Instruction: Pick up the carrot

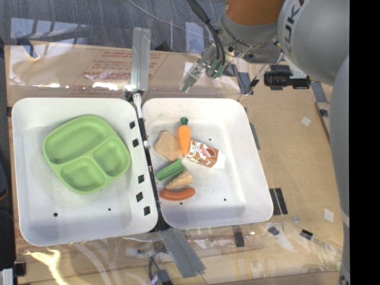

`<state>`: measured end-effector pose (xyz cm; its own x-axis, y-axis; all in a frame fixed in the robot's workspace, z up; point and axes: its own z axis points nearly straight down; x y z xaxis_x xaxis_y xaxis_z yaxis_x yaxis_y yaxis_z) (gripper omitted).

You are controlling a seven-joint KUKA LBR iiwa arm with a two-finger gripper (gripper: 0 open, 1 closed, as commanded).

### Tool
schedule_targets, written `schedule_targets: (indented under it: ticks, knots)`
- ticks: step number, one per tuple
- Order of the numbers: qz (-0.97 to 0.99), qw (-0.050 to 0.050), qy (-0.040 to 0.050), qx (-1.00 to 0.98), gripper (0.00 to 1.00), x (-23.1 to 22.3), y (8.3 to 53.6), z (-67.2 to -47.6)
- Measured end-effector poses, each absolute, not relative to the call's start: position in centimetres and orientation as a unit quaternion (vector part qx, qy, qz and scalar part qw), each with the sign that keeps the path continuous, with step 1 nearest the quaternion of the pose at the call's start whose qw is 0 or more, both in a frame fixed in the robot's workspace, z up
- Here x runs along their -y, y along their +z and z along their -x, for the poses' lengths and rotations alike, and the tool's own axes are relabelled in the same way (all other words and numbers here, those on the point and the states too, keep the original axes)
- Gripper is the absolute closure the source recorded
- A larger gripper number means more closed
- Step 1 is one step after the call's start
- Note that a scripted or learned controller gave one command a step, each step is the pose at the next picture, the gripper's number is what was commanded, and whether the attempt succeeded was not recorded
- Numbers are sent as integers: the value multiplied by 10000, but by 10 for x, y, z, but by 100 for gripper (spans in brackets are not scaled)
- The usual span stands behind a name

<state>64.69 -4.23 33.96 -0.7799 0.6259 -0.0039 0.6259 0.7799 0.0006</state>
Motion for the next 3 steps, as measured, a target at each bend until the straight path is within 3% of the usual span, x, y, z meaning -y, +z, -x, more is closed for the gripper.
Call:
schedule_targets:
  ticks: [1,2,3]
  knots:
    - [-4056,20,-5,-9141,100,83,363,-626]
    - [-5572,1,-6,-8304,100,40,342,-651]
    - [-7408,-25,-27,-6717,100,119,288,-656]
